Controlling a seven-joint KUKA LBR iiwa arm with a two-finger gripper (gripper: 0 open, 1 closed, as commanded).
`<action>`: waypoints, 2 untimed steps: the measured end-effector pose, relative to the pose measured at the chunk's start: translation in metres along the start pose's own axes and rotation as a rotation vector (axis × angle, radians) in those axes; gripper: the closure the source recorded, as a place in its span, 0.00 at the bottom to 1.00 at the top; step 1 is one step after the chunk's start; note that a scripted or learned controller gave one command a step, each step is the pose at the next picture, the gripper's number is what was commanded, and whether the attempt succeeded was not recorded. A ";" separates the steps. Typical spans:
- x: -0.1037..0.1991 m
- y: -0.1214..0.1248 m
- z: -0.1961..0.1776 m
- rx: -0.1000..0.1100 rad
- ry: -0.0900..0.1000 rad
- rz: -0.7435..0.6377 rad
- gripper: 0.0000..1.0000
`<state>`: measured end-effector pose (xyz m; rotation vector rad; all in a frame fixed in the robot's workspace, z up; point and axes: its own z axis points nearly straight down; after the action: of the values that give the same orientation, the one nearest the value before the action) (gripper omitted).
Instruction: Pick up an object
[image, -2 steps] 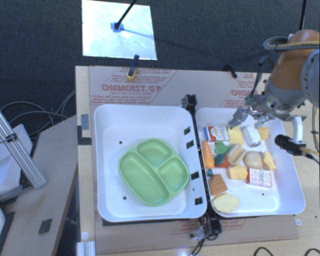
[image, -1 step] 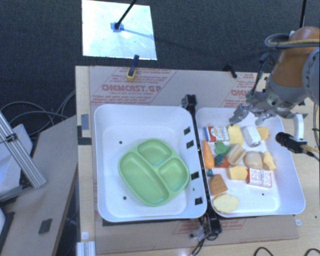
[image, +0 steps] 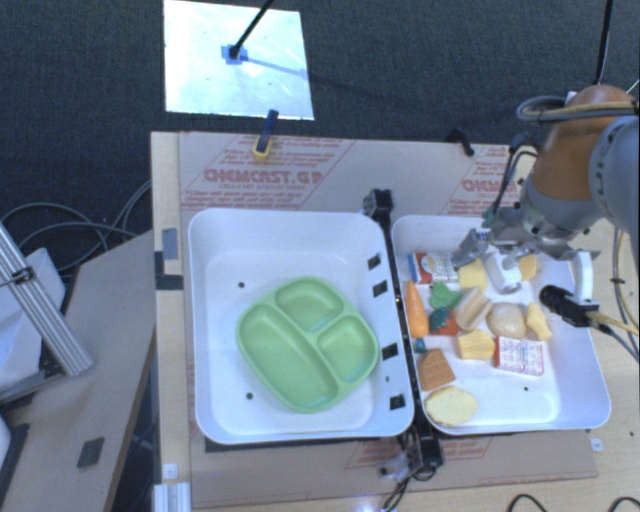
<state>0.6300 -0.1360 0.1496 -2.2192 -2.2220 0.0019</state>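
The right bin holds several toy foods: an orange carrot, a green piece, a red-and-white box, a yellow wedge, a tan round roll, a yellow block, a red-patterned packet, a brown cracker and a pale round disc. My gripper hangs over the back of this bin, just above the yellow wedge. Its two fingers stand apart, open, and I see nothing held between them.
The left bin holds a green divided plate. A black hinge strip runs between the bins. A black cable plug juts over the right bin's far side. Cables and a metal rail lie left of the bench.
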 end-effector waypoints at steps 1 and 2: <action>0.003 -0.001 0.042 0.000 0.001 0.000 0.00; 0.003 0.001 0.061 -0.005 0.002 0.000 0.00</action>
<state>0.6313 -0.1326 0.0883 -2.2208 -2.2234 -0.0052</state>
